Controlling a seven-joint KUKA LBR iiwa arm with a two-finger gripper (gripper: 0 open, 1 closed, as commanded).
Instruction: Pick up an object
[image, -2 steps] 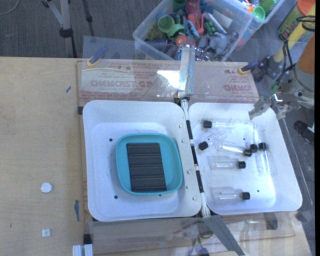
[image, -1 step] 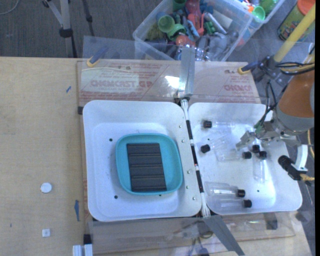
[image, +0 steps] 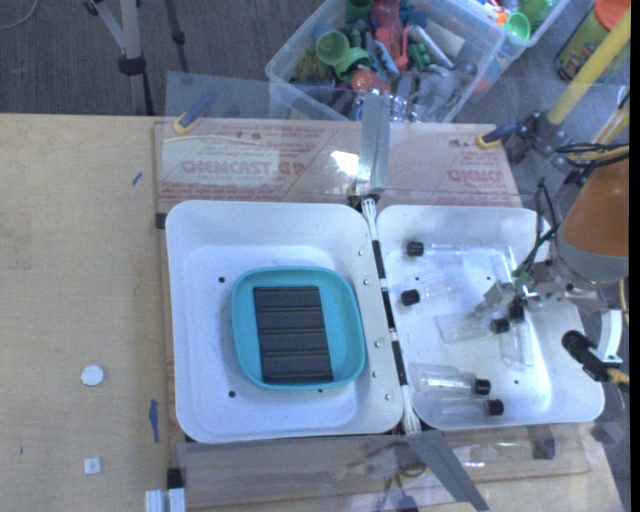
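Two grey fingers (image: 497, 297) of your gripper (image: 505, 303) sit low in the right bin (image: 570, 400), among a loose scatter of clear plastic tubes with black caps; whether they are spread or pressed together you cannot tell from this slanted overhead view, since metal and clear plastic blur into one another at the tips. One capped tube (image: 508, 320) lies right at the fingers, possibly touching them, though no tube can be made out between them. Your arm (image: 598, 225), grey with its orange band, comes in from the right edge above the bin. Further tubes lie around: one near the top of the bin (image: 430, 248), one towards the divider (image: 424, 293), and two side by side near the bottom rim (image: 452, 382). Across the divider, the left bin (image: 190, 300) carries a teal tray (image: 345, 330) with a dark ribbed block (image: 291, 334) resting inside it. Beyond the bins, a clear storage box (image: 300, 75) holds coloured toys. On the wooden bench top (image: 70, 250) to the left rests a small white disc (image: 92, 376).
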